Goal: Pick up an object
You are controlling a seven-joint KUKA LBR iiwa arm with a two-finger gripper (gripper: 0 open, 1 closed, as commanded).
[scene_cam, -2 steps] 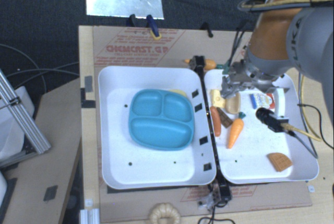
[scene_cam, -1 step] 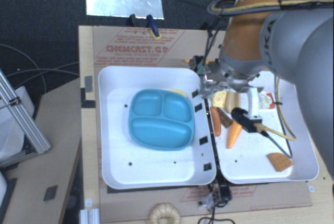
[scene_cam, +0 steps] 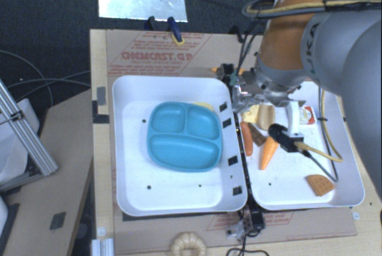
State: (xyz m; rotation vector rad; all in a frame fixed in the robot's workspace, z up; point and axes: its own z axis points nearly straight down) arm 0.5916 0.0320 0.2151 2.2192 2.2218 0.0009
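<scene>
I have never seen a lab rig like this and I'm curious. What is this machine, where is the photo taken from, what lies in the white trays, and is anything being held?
This is a robot arm, grey with an orange band, reaching in from the right. One fixed camera looks down on it at a slant. The left bin holds a blue divided plate. The right bin holds two carrots, a brown wedge and a pale item. The gripper hangs low beside the pale item. Whether it holds anything cannot be seen.
</scene>
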